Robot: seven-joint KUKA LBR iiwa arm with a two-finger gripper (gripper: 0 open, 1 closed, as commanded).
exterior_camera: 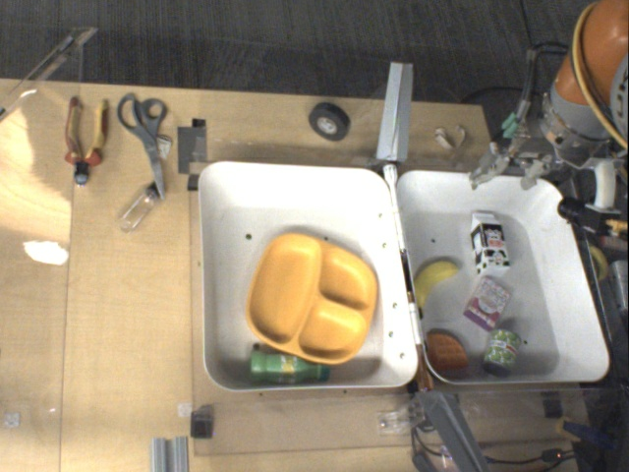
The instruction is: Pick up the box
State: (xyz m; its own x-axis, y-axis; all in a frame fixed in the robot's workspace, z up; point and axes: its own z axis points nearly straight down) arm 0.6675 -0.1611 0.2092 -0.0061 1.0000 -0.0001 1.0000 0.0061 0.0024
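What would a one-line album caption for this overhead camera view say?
Robot arm poised at the right bin holding a small box, pouch and fruit; yellow tray fills the left bin.

No text, brand or number is legible. The box [489, 245] and the purple packet [487, 301] in the right bin [580, 362] carry printing. It is too small to read.

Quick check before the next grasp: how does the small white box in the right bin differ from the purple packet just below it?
The white box is a blocky carton, white with dark and red print; the purple packet looks flat and is pale purple. The box lies squarer to the bin's walls, while the packet is turned at a slight angle. The box is nearer the bin's far wall, with the packet closer to the green can. Both lie in the right bin, similar in size, close together.
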